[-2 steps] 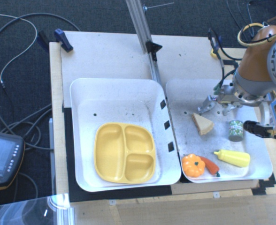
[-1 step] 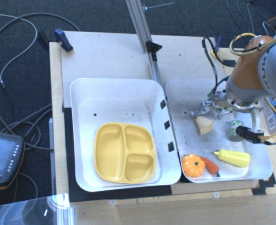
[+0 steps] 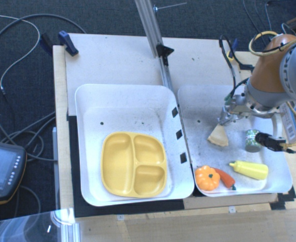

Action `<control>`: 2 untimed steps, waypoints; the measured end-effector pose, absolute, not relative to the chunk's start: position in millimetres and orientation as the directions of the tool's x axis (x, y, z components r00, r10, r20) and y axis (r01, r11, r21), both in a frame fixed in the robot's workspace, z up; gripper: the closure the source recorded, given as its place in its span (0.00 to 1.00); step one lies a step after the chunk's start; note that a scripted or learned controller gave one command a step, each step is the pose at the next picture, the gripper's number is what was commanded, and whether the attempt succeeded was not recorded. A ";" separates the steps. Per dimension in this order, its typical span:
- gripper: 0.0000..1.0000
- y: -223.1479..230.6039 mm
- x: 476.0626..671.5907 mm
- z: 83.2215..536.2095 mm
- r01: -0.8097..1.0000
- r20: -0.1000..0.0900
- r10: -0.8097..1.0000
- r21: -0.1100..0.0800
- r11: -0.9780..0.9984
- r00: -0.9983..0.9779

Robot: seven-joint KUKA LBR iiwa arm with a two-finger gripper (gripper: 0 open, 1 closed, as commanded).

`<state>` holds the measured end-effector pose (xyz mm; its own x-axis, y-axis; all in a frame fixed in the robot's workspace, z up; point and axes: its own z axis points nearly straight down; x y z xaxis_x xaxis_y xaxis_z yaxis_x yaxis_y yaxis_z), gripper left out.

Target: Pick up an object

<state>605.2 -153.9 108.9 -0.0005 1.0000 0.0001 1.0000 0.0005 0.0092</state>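
In the right bin (image 3: 198,102) lie a tan wedge (image 3: 219,136), a small green-grey can (image 3: 251,139), a yellow squeeze bottle (image 3: 249,169), an orange pumpkin (image 3: 207,178) and a red-orange carrot (image 3: 226,177). My gripper (image 3: 227,117) hangs low in this bin, just above and behind the wedge's upper tip. I see nothing held in it. The grey arm with its orange band (image 3: 271,72) reaches in from the right and hides part of the bin's far right side.
The left bin (image 3: 87,105) holds a yellow divided plate (image 3: 134,164). A metal post (image 3: 150,21) slants up from between the bins. Black clips (image 3: 178,134) sit on the divider. Cables run at the upper right.
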 end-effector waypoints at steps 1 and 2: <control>1.00 -150.8 601.2 155.0 1.000 -0.001 1.000 0.006 0.001 -0.001; 1.00 -143.9 595.3 212.3 1.000 -0.001 1.000 0.007 0.002 -0.002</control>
